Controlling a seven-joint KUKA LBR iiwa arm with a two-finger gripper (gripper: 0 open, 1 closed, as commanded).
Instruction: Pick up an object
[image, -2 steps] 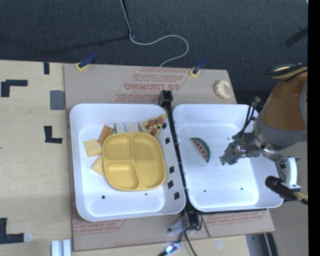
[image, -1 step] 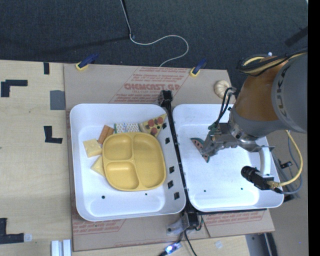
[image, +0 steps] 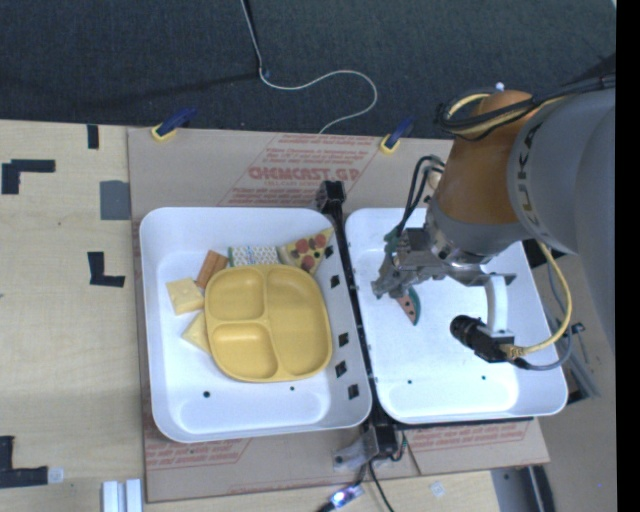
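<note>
My gripper (image: 398, 288) hangs over the left part of the right bin (image: 450, 400), close to the divider between the bins. A small reddish-brown piece (image: 411, 305) shows right at the gripper's lower tip; whether it is gripped or lies on the bin floor under it cannot be told. In the left bin (image: 160, 330) a yellow divided plate (image: 268, 322) lies in the middle. Small toy food pieces lie around it: a tan square (image: 184, 295), a brown strip (image: 211, 267) and a colourful piece (image: 308, 248) near the divider.
The grey arm with its orange band (image: 490, 170) covers the upper right of the right bin. A black fitting (image: 474, 336) on a yellow cable (image: 545, 340) hangs over that bin's right side. Cardboard (image: 300, 170) underlies both bins.
</note>
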